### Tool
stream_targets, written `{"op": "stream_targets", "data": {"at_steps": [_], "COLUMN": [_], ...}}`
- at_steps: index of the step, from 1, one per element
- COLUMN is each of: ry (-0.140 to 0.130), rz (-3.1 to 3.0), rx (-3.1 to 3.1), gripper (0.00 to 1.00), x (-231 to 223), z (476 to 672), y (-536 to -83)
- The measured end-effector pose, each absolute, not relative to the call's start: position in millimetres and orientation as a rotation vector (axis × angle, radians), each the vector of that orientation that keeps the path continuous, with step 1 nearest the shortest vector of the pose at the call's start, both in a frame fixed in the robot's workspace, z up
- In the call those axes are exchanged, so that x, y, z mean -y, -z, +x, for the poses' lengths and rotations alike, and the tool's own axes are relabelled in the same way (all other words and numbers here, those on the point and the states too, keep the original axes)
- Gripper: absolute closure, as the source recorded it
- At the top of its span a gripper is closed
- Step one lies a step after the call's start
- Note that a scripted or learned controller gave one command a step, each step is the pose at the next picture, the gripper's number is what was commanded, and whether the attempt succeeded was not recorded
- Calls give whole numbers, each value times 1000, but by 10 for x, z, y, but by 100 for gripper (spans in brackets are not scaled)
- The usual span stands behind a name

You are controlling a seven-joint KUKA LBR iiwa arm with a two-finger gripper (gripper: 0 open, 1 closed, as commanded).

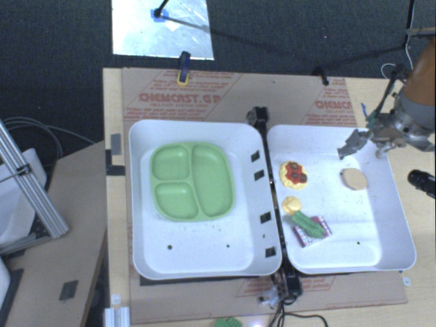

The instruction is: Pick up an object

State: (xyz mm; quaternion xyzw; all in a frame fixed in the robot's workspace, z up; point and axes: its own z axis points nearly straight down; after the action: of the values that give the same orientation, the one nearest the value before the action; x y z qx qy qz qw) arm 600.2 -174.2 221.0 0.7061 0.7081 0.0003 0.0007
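Gripper [366, 144] hovers over far right of right bin [395, 251], fingers spread and holding nothing, poised above tan disc [353, 178] just nearer. Likely target: it lies alone, well apart from pizza toy [294, 174].

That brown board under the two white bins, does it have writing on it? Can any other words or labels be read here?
"CHEMCAST" plus a blurred ending, perhaps "GP", in red on the brown board, left of centre.
Red print on the board's right end: slanted and too blurred to read.
The small packet in the right bin: print too small to read.

Bench [116, 182] bearing two white bins [204, 131]
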Motion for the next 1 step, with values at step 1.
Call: {"op": "stream_targets", "data": {"at_steps": [1], "ry": [-4], "rz": [2212], "rx": [-2225], "gripper": [100], "x": [1741], "z": [6012], "y": [-2321]}}
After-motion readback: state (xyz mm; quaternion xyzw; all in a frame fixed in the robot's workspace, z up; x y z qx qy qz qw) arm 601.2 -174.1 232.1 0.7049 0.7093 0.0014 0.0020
